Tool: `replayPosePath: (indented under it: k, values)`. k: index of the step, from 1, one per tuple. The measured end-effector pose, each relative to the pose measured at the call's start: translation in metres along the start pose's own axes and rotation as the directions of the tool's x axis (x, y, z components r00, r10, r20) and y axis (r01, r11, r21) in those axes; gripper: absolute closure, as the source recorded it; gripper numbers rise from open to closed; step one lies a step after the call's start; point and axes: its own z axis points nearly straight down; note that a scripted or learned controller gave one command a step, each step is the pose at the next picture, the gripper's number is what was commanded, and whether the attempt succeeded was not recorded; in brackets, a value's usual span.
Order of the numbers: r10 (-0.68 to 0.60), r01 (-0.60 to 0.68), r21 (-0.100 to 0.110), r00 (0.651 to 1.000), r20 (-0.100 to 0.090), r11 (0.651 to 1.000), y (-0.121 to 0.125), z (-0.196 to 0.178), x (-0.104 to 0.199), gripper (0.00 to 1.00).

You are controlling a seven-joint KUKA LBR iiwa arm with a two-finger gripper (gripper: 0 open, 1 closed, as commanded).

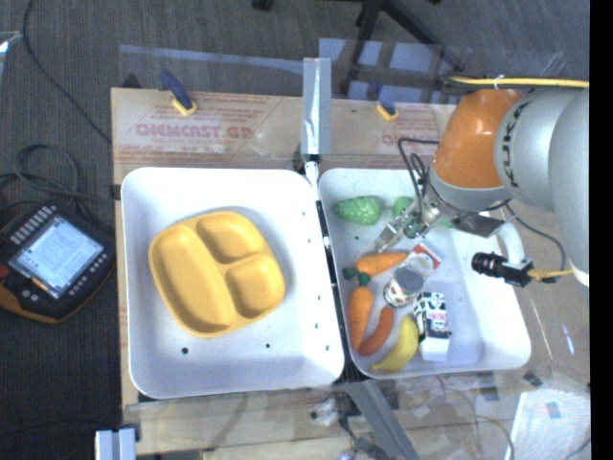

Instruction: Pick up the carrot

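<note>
Carrot (pixel 382 263) beside can (pixel 406 283), banana (pixel 400 346) (right bin (pixel 498 353)); fingers (pixel 410 220) above, state unclear.

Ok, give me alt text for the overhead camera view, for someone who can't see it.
A grey and orange robot arm reaches from the right, its gripper hovering over the right bin above a carrot, a second carrot, a banana and green items. The left bin holds a yellow divided tray.
</note>
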Motion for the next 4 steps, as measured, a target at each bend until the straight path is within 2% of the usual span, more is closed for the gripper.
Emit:
replayPosePath:
  k: [1, 2, 3, 4]
  values:
    - [0.184, -0.184, 0.0, 0.983, -0.001, 0.983, 0.027, 0.0, 0.004, 1.0]
    - [0.027, -0.027, -0.001, 1.0, 0.0, 1.0, 0.026, 0.002, -0.061, 1.0]
    - [0.028, -0.028, 0.016, 0.999, -0.022, 0.999, 0.024, 0.003, -0.056, 0.0]
    - [0.091, -0.091, 0.017, 0.996, -0.004, 0.996, 0.038, 0.003, -0.032, 0.0]
